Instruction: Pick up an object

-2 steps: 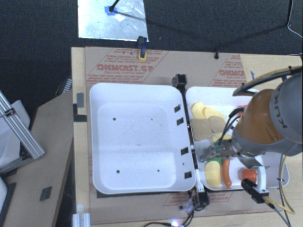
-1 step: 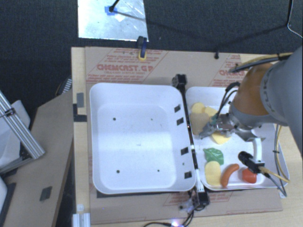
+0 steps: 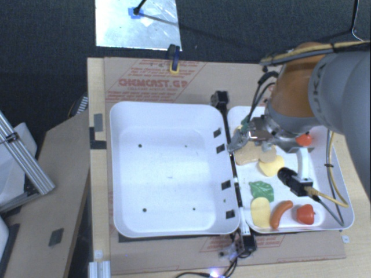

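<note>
Gripper [image 3: 246, 136] state we cannot tell; low at the right white bin's [image 3: 342, 204] left wall, we should centre on the tan bread-like slice [image 3: 248, 154].

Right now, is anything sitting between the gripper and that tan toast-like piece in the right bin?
Nothing visible does. The gripper hangs just above the tan piece at the right bin's upper left. The pale yellow piece lies beside it, right of the approach.

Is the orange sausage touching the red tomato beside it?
Apart. The camera view shows a strip of white bin floor between the sausage and the tomato.
</note>
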